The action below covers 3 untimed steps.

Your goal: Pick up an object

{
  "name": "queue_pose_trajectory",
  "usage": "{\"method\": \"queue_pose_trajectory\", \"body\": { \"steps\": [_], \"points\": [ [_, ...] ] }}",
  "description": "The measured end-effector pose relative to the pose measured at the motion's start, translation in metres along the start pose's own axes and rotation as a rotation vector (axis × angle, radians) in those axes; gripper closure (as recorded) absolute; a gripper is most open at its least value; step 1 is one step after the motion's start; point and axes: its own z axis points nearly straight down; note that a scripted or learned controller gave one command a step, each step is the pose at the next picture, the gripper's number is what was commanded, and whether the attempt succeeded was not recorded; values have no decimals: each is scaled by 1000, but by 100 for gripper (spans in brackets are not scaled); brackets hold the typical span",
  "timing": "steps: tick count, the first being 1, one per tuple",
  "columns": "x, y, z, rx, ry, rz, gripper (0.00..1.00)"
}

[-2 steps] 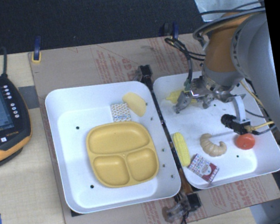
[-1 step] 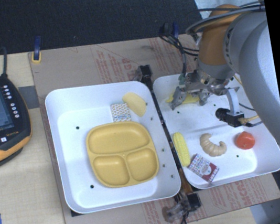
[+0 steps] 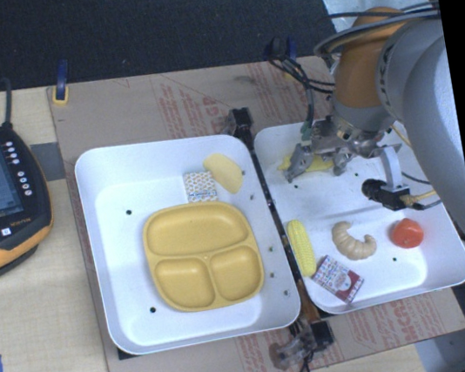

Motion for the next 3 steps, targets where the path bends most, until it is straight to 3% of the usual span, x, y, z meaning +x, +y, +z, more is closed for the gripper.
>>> {"method": "queue_pose_trajectory", "body": {
  "steps": [3],
  "points": [
    [12,0,0,0,-5,2,0]
  ]
}}
